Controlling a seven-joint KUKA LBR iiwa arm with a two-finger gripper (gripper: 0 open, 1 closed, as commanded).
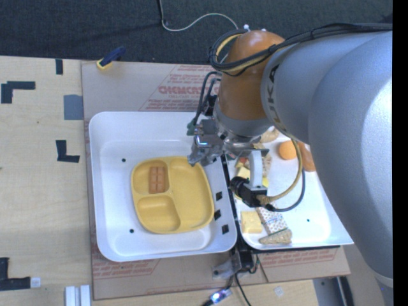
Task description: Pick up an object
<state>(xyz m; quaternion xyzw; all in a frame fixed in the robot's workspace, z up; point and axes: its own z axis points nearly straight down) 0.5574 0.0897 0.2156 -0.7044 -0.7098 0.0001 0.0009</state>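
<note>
Cardboard sheeting covers the bench beneath two white bins. Left bin holds a yellow divided tray, three compartments, with a brown ridged wafer-like piece lying flat in its upper-left compartment. My gripper sits over the tray's upper-right corner, near the divide between bins; whether it is open or closed I cannot tell. Right bin is largely hidden by my arm: an orange round item, a yellow block and a patterned packet show, others unclear.

Brown cardboard sheet under bins, blue-yellow clip at its corner, white cable
</note>
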